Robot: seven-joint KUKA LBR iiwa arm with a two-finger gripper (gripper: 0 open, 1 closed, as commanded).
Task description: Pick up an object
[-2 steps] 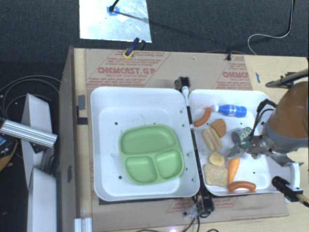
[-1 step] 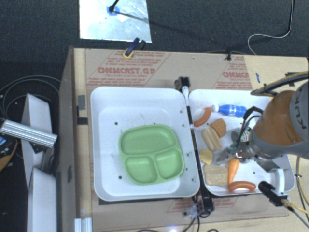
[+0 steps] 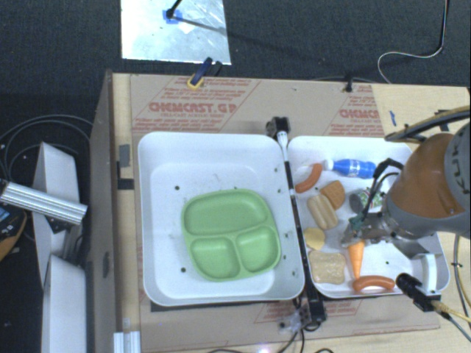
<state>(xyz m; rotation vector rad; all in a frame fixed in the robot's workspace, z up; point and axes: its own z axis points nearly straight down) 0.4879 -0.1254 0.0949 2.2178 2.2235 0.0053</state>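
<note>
The right bin (image 3: 421,265) holds several toy foods. Among them are a blue bottle (image 3: 353,168), a red sausage (image 3: 307,176), a brown pastry (image 3: 333,193) and a tan bread roll (image 3: 321,212). A yellow piece (image 3: 315,237), a toast slice (image 3: 328,266), an orange carrot (image 3: 355,259) and a second sausage (image 3: 373,284) lie nearer the front. My gripper (image 3: 363,231) hangs low in this bin, just above the carrot's top end and beside a small grey-green item (image 3: 360,199). The arm's orange band (image 3: 430,179) covers the bin's right part.
The left bin (image 3: 165,175) holds a green divided plate (image 3: 229,234). A black clamp (image 3: 280,128) sits where the two bins meet at the back. Cables and a metal bar (image 3: 44,203) lie left of the bench. A black part (image 3: 416,291) overhangs the right bin's front corner.
</note>
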